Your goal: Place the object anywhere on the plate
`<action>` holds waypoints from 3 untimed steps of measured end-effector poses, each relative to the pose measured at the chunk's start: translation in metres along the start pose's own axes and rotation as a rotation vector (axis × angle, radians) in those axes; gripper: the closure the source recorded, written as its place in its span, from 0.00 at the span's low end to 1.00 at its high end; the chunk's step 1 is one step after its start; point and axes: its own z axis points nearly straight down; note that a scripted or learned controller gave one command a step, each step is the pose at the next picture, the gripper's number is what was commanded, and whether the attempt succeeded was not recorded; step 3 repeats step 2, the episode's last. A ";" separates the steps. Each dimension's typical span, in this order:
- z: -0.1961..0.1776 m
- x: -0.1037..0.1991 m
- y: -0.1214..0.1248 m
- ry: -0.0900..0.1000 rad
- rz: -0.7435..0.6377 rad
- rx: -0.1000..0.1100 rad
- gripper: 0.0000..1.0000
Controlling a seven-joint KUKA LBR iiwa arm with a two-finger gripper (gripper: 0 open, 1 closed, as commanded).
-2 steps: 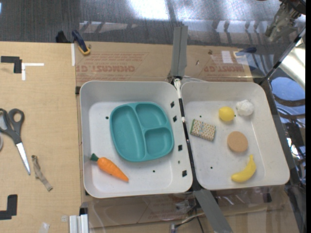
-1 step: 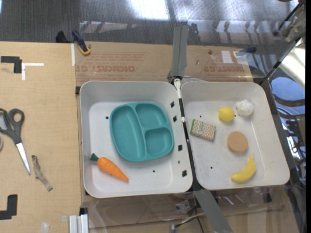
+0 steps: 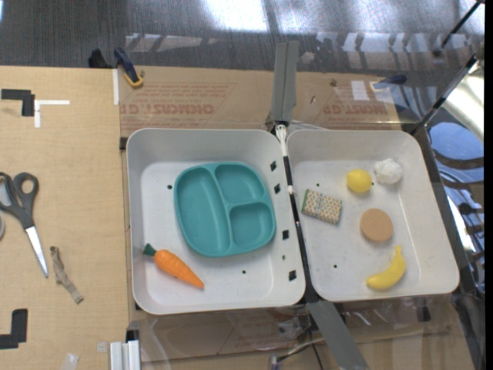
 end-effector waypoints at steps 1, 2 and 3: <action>0.000 0.007 0.034 0.000 0.000 0.001 1.00; -0.004 0.010 0.031 0.004 0.000 0.019 1.00; -0.004 0.010 0.031 0.004 0.000 0.019 1.00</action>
